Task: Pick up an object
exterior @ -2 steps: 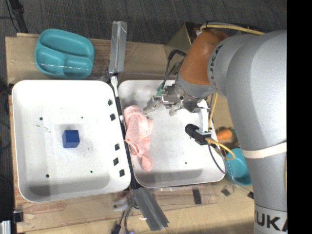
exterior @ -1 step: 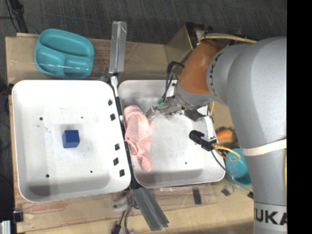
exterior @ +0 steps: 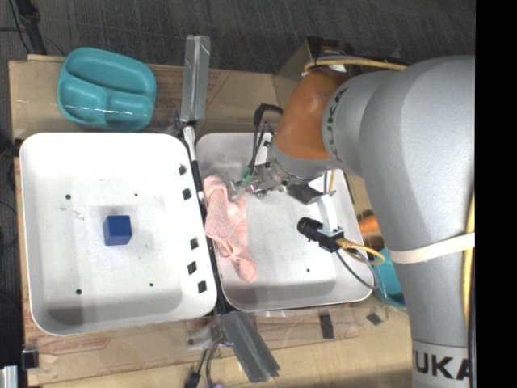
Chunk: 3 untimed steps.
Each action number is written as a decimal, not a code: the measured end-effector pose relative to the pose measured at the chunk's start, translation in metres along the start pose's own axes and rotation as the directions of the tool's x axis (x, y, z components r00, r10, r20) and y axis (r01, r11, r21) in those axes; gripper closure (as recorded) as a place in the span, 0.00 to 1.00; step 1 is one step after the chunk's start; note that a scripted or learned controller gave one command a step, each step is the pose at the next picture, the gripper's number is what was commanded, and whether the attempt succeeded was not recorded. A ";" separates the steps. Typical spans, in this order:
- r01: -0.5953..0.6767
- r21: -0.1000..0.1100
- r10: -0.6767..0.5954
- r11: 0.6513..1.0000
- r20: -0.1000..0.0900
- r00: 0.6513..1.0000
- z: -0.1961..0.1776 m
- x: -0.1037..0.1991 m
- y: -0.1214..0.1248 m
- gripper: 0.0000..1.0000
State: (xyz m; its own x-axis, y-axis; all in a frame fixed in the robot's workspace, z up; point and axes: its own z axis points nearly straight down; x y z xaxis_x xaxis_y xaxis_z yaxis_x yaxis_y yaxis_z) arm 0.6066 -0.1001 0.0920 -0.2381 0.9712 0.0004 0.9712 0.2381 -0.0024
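Camera view, looking down on the bench: your arm (exterior: pixel 380 128) reaches in from the right and hangs low over the right bin (exterior: pixel 323 285). The gripper (exterior: pixel 252 183) sits at that bin's upper left, just beside the top end of the pink cloth (exterior: pixel 226 225). You can't make out how the gripper stands from up here; the wrist and its cabling crowd the spot, so whether it has anything is not something you can tell.

The pink cloth lies crumpled along the right bin's left wall, running from near the gripper down toward the bin's lower middle. Most of it rests flat on the bin floor, so nothing is lifted yet, as far as you can see. Its top edge is touching or very nearly touching the gripper; you can't say which.

Over in the left bin (exterior: pixel 48 160), a small blue cube (exterior: pixel 118 229) sits alone, well apart from the arm. A teal tray (exterior: pixel 107 87) rests on the bench beyond that bin.

Your likeliest target is the cloth. By my reading, the approach is done; the grasp is unconfirmed, and the lift is all still to come.
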 end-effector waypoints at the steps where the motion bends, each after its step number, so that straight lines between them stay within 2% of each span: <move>1: 0.003 0.000 -0.003 1.000 0.000 1.000 -0.010 -0.001 0.000 1.00; 2: 0.003 0.000 -0.003 1.000 0.001 1.000 -0.010 -0.001 0.000 0.00; 3: 0.032 -0.002 -0.032 0.999 0.001 0.999 -0.001 0.004 -0.009 0.00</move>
State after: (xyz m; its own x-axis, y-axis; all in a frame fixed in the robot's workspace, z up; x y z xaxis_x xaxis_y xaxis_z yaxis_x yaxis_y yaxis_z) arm 0.5966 -0.0988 0.0928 -0.2691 0.9631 -0.0006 0.9631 0.2691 -0.0008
